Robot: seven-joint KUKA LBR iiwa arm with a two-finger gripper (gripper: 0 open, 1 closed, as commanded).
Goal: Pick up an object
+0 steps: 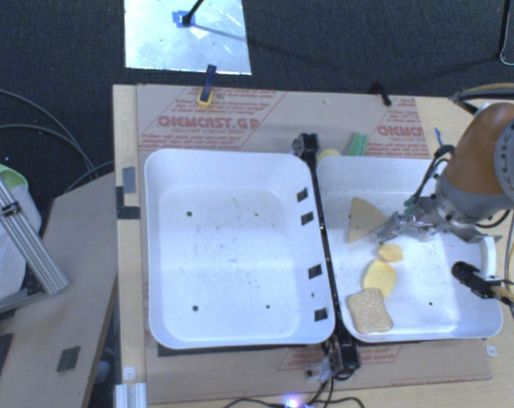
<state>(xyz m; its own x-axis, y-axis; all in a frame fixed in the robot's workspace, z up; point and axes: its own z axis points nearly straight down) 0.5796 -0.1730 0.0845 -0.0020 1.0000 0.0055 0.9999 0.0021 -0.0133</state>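
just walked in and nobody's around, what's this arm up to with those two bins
A grey arm with an orange band reaches from the right into the right bin. Its gripper sits low beside a tan wedge-shaped piece, just above a small yellow piece. A larger pale yellow piece and a bread-like slice lie nearer the front. Nothing looks lifted; all the pieces appear to rest on the bin floor.
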